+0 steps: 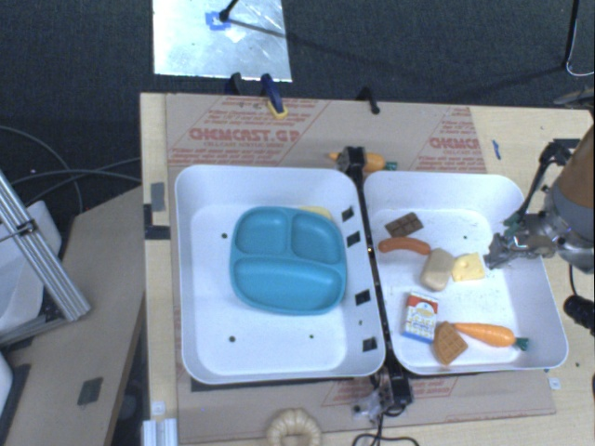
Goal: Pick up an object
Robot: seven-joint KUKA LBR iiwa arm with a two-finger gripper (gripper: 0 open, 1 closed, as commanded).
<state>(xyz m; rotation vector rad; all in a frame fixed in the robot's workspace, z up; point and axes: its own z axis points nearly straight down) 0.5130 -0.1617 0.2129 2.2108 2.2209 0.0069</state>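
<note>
The right bin holds several toy foods: a brown chocolate bar, a sausage, a beige bread piece, a yellow cheese wedge, a small carton, a waffle and a carrot. My gripper hangs at the bin's right side, just right of the cheese wedge. Nothing shows between its fingers.
The left bin carries a blue divided plate with a yellow item peeking out behind it. A metal sheet lies beyond the bench. A clamp and a small orange thing sit at the bins' far edge.
</note>
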